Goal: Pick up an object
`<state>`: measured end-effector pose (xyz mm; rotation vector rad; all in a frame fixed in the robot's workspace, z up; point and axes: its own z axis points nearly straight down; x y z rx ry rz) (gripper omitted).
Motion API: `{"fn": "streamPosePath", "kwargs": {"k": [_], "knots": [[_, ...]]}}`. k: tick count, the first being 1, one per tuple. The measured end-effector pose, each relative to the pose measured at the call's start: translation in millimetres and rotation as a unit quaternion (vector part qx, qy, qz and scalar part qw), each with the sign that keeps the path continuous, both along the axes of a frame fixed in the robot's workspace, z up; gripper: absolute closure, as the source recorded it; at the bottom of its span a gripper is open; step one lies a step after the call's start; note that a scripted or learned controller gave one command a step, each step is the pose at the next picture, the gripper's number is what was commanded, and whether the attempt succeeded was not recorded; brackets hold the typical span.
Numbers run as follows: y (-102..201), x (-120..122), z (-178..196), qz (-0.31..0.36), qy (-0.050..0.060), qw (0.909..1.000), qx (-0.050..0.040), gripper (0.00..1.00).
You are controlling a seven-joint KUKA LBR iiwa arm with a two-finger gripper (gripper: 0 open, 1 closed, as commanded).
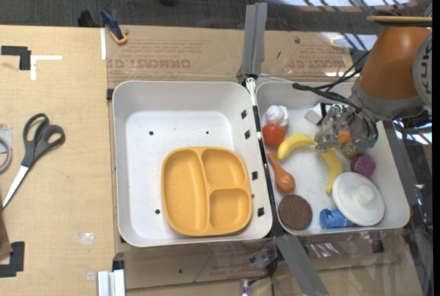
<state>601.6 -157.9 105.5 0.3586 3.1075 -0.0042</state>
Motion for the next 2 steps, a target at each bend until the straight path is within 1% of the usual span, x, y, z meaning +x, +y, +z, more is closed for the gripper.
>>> {"fn": "streamPosePath", "kwargs": {"k": [1,2], "knots": [[35,-63,-13,-0.008,0.006,1.0,0.0018,1.0],[-9,-46,201,-0.077,0.004,0.997,0.0019,1.0]]}}
